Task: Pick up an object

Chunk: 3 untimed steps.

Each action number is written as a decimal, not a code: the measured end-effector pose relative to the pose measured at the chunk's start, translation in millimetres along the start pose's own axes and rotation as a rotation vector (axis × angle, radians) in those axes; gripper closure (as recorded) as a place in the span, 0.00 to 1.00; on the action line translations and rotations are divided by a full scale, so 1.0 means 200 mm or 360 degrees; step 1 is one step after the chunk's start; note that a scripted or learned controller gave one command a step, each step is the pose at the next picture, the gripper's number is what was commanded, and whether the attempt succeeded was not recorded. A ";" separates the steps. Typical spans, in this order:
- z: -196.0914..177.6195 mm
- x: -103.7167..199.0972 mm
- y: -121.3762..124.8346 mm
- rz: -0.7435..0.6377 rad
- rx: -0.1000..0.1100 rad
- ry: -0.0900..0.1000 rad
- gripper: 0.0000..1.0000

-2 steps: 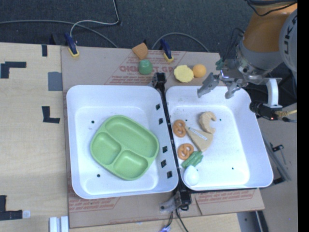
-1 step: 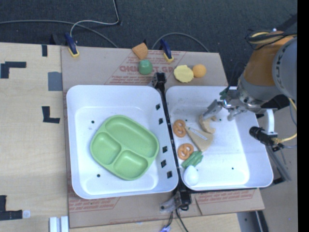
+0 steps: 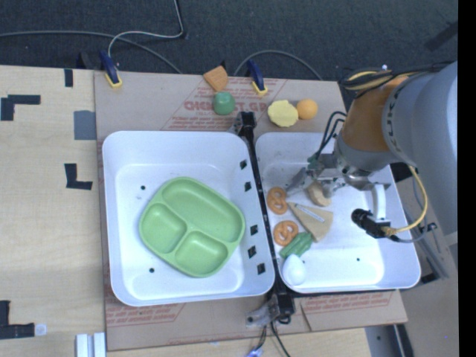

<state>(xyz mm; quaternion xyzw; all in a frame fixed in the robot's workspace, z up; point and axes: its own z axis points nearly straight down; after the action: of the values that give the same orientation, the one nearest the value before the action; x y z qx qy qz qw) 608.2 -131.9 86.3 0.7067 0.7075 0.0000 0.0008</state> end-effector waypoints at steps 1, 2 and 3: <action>0.01 0.14 0.30 -0.0002 -0.0002 0.0001 0.00; -0.05 0.14 0.31 -0.0004 -0.0002 0.0000 1.00; -0.37 0.66 0.30 -0.0002 0.0000 0.0003 1.00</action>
<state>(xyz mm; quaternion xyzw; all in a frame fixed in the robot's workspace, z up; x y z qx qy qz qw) 668.8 -0.2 159.3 0.7062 0.7080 0.0006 0.0000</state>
